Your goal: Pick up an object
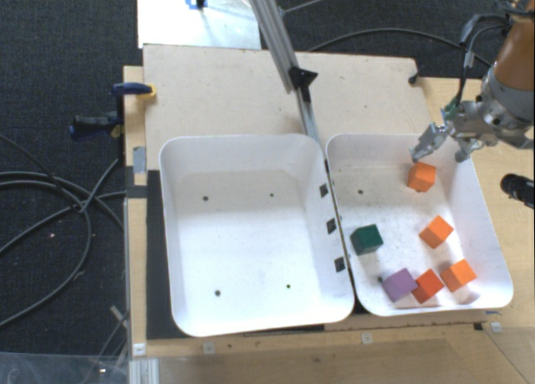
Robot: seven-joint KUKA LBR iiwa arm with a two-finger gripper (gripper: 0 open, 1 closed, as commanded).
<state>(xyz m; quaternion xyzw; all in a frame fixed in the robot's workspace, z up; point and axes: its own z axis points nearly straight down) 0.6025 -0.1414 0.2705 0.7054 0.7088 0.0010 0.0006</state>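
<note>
Clamps [117,110], blue with a yellow tip, sit at the far left edge of the bench [251,89], beside loose black cables [50,198] on the dark floor. Moving right, we note the left bin [180,165], white and shallow, with a few small dark specks on its floor. A slanted metal strut [276,35] crosses from the top of the view down to the seam where the two bins meet. Next comes the right bin [489,215], which holds all the blocks. Its contents, read left to right: a green cube [366,239] near the inner wall; a purple cube [399,284] toward the near edge; a red-orange cube [429,285] touching the purple one; an orange cube [422,177] alone near the far end; another orange cube [435,232] mid-bin; and one more orange cube [459,274] by the near right corner. At the far right, the gripper [443,146] hangs over the bin's far end. We see its two fingers spread apart, one tip at the left and one at the right, with nothing between them. The left fingertip sits just above and beside the far orange cube, and we cannot tell whether they touch. The grey arm [514,81] with its orange band enters from the right.
</note>
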